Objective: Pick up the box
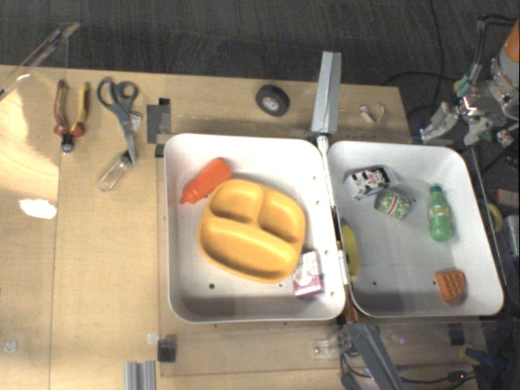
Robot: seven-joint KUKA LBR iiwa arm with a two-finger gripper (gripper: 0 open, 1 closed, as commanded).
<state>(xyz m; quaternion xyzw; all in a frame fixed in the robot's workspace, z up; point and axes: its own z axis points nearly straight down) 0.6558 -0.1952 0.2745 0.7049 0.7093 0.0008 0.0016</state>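
Note:
A small pink and white box (308, 273) lies in the left bin (183, 218), at its front right corner, against the yellow divided tray (252, 227). A second small carton (369, 180), white with black and red print, lies at the back left of the right bin (479, 218). My gripper (463, 119) hangs at the far right, above the back right corner of the right bin and away from both boxes. I see nothing held in it.
An orange bottle (205, 180) lies at the back left of the left bin. The right bin also holds a green can (394, 203), a green bottle (439, 214), an orange sponge-like piece (450, 285) and a yellow item (349, 250) at its left wall. Scissors (122, 112), pliers (67, 112) and a tape roll (272, 99) lie on the bench.

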